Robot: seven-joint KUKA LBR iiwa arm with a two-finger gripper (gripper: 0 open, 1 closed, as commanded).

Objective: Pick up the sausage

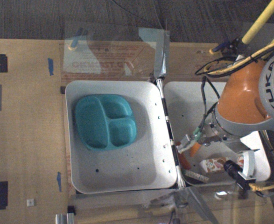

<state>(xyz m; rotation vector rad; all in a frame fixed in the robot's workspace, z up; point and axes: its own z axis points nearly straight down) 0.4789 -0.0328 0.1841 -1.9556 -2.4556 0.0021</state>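
Two white bins (pixel 76 139) side by side; arm (pixel 246 101) bends down over the right one, tool (pixel 193 146) grip state unclear.

The arm (pixel 267 85) bore the letters "UK" on its grey casing, cut off at the edge. Faint print on the clear sheet (pixel 111 59) was unreadable.

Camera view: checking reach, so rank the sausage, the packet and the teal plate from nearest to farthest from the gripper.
1. Sausage, right at the gripper, right bin.
2. Packet, just beyond, right bin's front.
3. Teal plate, left bin.
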